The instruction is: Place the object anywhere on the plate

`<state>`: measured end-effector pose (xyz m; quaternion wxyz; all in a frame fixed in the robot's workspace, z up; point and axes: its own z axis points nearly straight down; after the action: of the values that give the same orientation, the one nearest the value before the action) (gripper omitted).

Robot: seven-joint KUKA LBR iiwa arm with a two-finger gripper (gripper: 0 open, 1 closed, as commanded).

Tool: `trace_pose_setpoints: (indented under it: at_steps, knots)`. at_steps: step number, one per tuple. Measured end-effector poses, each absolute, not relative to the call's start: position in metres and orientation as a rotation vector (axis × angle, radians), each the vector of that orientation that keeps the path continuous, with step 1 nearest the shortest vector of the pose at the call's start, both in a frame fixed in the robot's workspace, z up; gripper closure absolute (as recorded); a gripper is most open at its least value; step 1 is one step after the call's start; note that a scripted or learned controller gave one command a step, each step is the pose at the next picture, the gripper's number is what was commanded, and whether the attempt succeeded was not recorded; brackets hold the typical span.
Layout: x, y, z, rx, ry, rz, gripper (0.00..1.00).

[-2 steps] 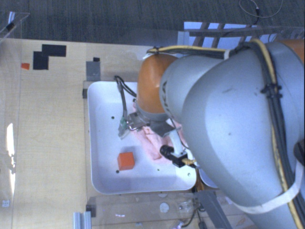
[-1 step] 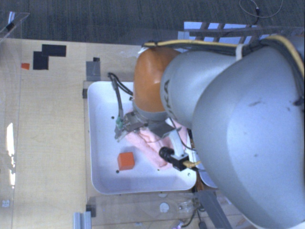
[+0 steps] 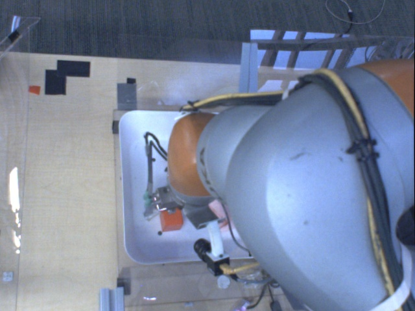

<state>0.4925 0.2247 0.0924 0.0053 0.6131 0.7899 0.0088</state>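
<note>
**Arm reaches low into a white bin, beside a small orange block**

A large grey robot arm (image 3: 311,193) with an orange band (image 3: 185,157) above its wrist covers most of the view, reaching down into a shallow white bin (image 3: 133,173) that sits on a pale wooden worktop (image 3: 58,193). The gripper (image 3: 155,203) is low in the bin, near its floor. The wrist hides most of it, so whether the jaws are apart or together cannot be told.

Just beside the jaws, on the side toward the bin's near wall, lies a small orange block (image 3: 172,221). It appears to rest on the bin floor, touching or nearly touching the gripper body. A bit of pink (image 3: 218,210) shows on the arm's side of the block, partly covered by the wrist; it may be the plate's edge, but too little shows to be sure.

The likely trouble from here is a missed grasp: if the block sits beside the jaws rather than between them, closing would push it away or catch only a corner. A loosely pinched block could also slip during the lift. The arm hides the target, so placement is hard to judge.
</note>
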Motion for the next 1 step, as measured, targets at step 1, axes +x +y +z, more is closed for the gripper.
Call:
trace_pose_setpoints:
  at_steps: [1]
  knots:
    - [0.4998,0.2113,0.1729,1.695,2.64,0.01,0.0]
